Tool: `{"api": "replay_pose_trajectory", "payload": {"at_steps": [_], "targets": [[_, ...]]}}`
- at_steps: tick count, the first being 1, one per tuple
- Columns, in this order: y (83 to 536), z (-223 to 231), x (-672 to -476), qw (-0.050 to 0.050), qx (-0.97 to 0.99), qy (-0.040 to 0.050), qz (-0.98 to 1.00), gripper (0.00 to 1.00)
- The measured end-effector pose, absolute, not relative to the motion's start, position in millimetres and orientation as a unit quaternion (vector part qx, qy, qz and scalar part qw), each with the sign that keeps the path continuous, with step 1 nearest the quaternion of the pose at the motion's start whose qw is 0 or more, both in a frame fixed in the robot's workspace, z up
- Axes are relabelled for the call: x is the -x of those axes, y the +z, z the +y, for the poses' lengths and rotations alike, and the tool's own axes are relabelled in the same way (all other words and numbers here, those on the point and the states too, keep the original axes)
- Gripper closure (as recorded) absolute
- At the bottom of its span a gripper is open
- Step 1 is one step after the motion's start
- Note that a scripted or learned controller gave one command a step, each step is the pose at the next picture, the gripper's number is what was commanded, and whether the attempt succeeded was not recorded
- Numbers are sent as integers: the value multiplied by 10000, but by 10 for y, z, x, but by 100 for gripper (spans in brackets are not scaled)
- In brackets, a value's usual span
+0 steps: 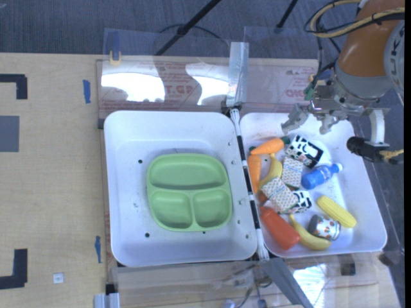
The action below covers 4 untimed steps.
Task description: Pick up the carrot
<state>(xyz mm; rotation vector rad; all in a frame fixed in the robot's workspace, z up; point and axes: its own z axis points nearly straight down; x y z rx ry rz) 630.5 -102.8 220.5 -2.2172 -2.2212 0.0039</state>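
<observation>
Spread, seemingly empty gripper [310, 122] hovers above the tapered, smooth orange carrot [268, 147].

Green divided plate [189, 191] in the left bin [122, 133]; blue bottle [319, 175], banana [309, 236], corn cob [336, 211] in the right bin [369, 217]

— Glossy white plastic on both bins [122, 133], light bouncing off the rims!
— And that green divided tray [189, 191], smooth matt plastic.
— The carrot [267, 147] looks like slick orange plastic, the blue bottle [319, 175] shiny too.
— Clear, glaring sheet [167, 82] behind, pale wood-look bench [45, 191] alongside.
</observation>
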Motion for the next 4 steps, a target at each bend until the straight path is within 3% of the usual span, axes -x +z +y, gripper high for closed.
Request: {"api": "replay_pose_trajectory", "payload": {"at_steps": [1, 2, 3, 4], "targets": [[1840, -742, -5959, 19, 5521, 6, -8338, 0], [1848, -830, -6463, -15, 4901, -5, -8717, 0], [1844, -497, -6159, 7, 4755, 2, -8797, 0], [953, -1061, -6526, -31, 3730, -11, -9278, 0]]}}
